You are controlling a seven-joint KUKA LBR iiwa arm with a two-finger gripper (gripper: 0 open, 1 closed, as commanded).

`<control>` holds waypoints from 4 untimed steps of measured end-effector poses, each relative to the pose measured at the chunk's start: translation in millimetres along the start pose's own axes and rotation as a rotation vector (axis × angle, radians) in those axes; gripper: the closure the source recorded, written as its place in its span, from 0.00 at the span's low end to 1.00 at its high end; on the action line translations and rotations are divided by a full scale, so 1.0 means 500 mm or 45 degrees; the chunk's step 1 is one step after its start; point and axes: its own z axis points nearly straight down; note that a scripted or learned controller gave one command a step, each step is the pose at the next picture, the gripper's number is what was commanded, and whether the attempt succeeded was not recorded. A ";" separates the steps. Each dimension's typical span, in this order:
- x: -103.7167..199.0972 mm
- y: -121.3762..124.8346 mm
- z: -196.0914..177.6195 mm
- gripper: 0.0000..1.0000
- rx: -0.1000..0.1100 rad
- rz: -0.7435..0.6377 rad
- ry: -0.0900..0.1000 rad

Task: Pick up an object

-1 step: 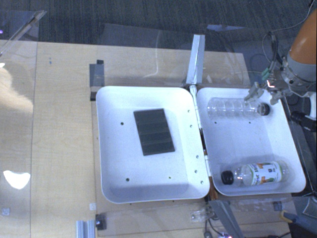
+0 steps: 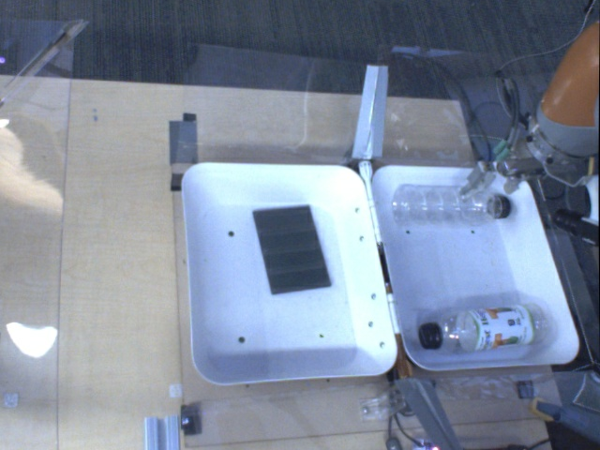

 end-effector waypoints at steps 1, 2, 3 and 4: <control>-0.013 0.019 0.090 0.00 -0.002 0.030 0.000; -0.006 0.027 0.165 0.00 0.009 -0.129 0.003; -0.004 0.035 0.139 1.00 -0.010 -0.135 -0.008; -0.001 0.032 0.143 0.00 0.001 -0.136 0.001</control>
